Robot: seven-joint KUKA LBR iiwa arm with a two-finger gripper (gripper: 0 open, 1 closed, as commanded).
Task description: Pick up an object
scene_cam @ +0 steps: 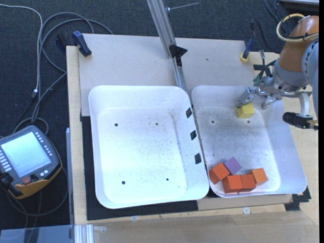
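Observation:
A small yellow block is at the tip of my gripper, over the far part of the right bin. The fingers close on the block's top, and it seems to hang just above the bin floor. The grey arm with its orange band comes in from the right. Near the right bin's front edge lies a cluster of orange blocks with one purple block among them.
The left bin stands beside the right one, its rim touching it along the middle. A slanted metal rail runs down to the gap between the bins. A teach pendant lies off the bench at the left.

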